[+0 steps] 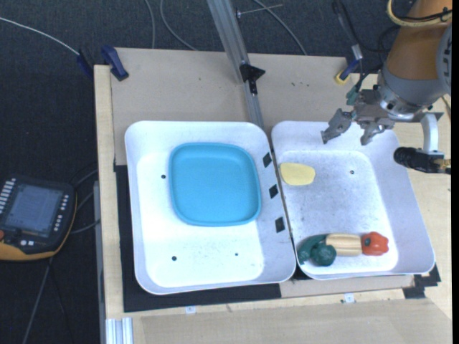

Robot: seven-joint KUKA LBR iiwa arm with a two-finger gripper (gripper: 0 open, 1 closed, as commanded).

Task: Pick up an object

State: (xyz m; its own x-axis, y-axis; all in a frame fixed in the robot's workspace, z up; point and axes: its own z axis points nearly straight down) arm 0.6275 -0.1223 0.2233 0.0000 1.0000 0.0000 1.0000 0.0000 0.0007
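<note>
**Mia:** Where is the robot's gripper (353, 130)?

**Sam:** It is in the upper right of the frame, over the top edge of the right bin (401, 192). Its two fingers are spread apart and there is nothing between them.

**Mia:** What is in that bin?

**Sam:** A pale yellow piece (297, 174) lies near the bin's upper left corner, well apart from the gripper. Down at the bottom edge there are three things in a row: a dark green lump (318, 252), a tan stick (344, 244) and a red toy (374, 244). They sit close together, and the stick looks like it touches both of the others.

**Mia:** And the other bin?

**Sam:** The left bin (147, 192) holds a blue plate (214, 183). It lies flat in the upper middle of that bin.

**Mia:** What is at the far left of the frame?

**Sam:** A hand controller with a screen (32, 213) lies on the dark floor.
</note>
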